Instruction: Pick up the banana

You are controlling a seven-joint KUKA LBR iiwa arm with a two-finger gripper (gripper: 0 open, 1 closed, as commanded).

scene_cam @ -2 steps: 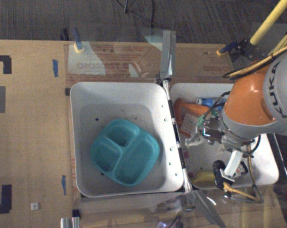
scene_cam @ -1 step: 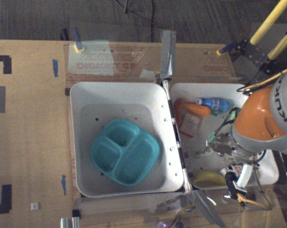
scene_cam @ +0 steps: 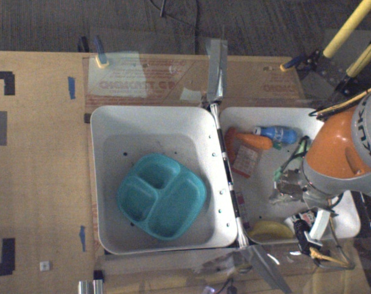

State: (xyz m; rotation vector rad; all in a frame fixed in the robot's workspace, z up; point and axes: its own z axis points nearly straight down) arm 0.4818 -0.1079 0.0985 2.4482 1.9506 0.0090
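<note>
The banana (scene_cam: pixel 270 229) lies pale yellow along the front wall of the right bin (scene_cam: pixel 265 118), close to that bin's front left corner. My gripper (scene_cam: pixel 288 187) hangs over the middle of the right bin, beneath the orange band of the arm. It is a short way behind the banana and slightly to its right, apart from it. Nothing shows between the gripper and the banana.
An orange carrot-like toy (scene_cam: pixel 254 141), a blue bottle (scene_cam: pixel 278 133) and a flat printed packet (scene_cam: pixel 244 160) lie at the back left of the right bin. A teal divided plate (scene_cam: pixel 162 195) sits in the left bin (scene_cam: pixel 105 164).
</note>
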